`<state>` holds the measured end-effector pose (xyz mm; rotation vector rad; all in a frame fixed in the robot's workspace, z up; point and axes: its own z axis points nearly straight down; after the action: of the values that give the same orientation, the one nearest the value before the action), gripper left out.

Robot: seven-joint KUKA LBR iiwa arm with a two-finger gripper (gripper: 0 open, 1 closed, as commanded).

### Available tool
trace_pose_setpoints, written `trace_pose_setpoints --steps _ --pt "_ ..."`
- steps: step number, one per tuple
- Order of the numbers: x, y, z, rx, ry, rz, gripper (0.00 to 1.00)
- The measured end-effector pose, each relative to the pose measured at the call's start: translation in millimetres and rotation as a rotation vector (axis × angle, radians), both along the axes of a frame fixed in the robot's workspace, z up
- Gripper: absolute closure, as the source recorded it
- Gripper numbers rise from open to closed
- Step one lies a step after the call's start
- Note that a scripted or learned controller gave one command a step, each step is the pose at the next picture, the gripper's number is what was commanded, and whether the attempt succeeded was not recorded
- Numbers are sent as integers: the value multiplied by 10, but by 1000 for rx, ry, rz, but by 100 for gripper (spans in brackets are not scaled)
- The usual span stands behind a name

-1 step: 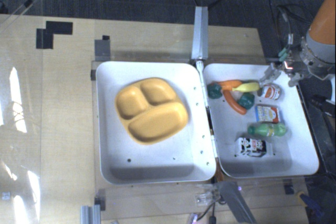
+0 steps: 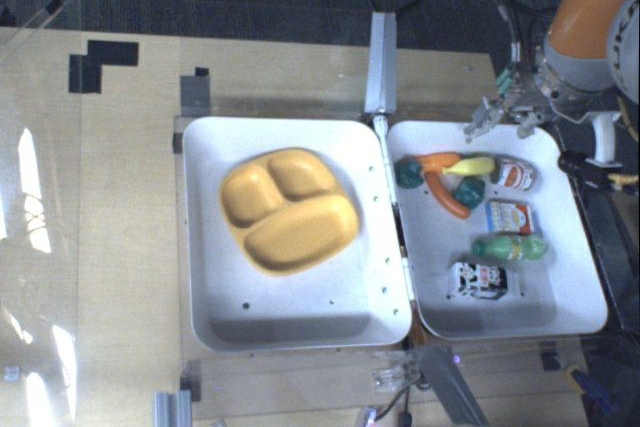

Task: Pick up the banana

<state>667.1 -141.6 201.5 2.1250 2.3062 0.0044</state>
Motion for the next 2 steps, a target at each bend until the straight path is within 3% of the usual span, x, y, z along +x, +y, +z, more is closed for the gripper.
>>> trace_pose_setpoints --steps 1,2 --pt "102 -70 -885 -2 -24 64 0" --pt "140 -249 -946 14 -21 32 0"
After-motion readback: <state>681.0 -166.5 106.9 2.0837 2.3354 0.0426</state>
